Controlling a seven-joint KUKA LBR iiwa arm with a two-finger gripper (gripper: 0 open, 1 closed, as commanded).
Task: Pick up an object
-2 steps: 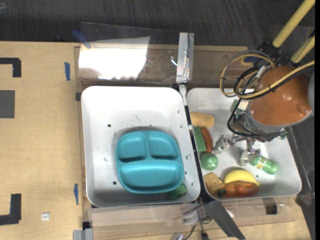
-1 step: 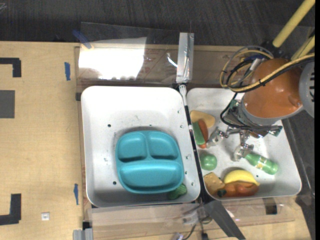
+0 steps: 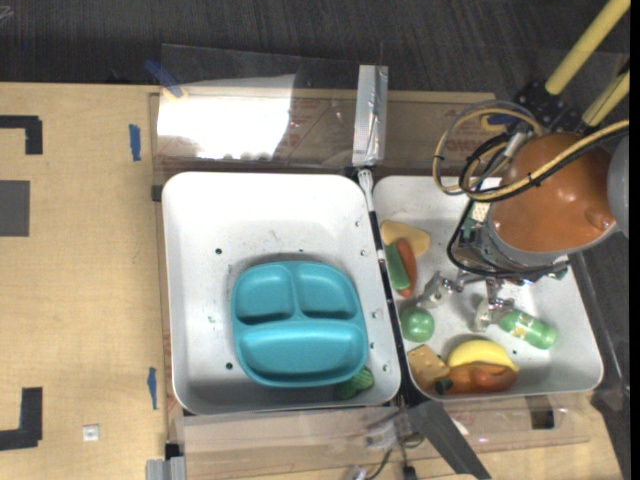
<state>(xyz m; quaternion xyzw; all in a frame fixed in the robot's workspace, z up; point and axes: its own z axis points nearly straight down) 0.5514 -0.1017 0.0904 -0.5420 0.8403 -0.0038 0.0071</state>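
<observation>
On the left of the wooden desk (image 3: 80, 268) sits the left white bin (image 3: 190, 208), and in it lies a teal plastic divided plate (image 3: 298, 323), with a small green object (image 3: 355, 380) peeping out at the plate's lower right edge. We leave these alone for now.

Moving right, the right white bin (image 3: 575, 363) holds the likely targets: an orange-and-green carrot-like toy (image 3: 402, 266) against the left wall, a small green round ball (image 3: 417, 322) just below it, a tan block (image 3: 428, 366) and a yellow banana-shaped toy (image 3: 482, 352) near the front edge, and a green-and-white bottle-like toy (image 3: 527, 329) to the right.

The hand (image 3: 470, 293) hangs low in this bin under the orange-banded wrist. Its metal fingers (image 3: 436, 289) look spread, with nothing between them, and they sit between the ball and the bottle-like toy.

To do this step well, we judge that we should commit to one item, perhaps the bottle-like toy just beside the hand, centre it between the fingers, descend fully, and close before lifting. The crowding near the banana-shaped toy could cause a glancing, failed grip.
</observation>
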